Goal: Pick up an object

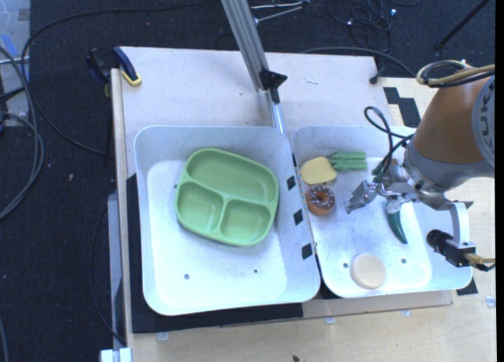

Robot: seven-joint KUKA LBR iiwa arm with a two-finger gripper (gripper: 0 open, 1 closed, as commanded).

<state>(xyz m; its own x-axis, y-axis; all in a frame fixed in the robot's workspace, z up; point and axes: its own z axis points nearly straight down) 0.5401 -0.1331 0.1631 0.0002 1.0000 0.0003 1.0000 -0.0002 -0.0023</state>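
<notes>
The right bin [339, 278] holds a yellow wedge-shaped piece [317, 170], a brown sprinkled doughnut [320, 199], a light green ridged piece [348, 161], a dark green pepper-like piece [396, 224] and a pale round disc [368, 270]. My gripper [361, 197] hangs over the middle of this bin, its fingers pointing left towards the doughnut and a short way to its right. The fingers stand slightly apart with nothing between them. The dark green piece lies just below and right of the wrist.
The left bin [157, 274] holds a light green divided plate [227, 196]. A metal pole [246, 26] slants down to the ridge between the bins. Black cables [380, 128] loop near the wrist. Beyond the bench lies dark floor with cables.
</notes>
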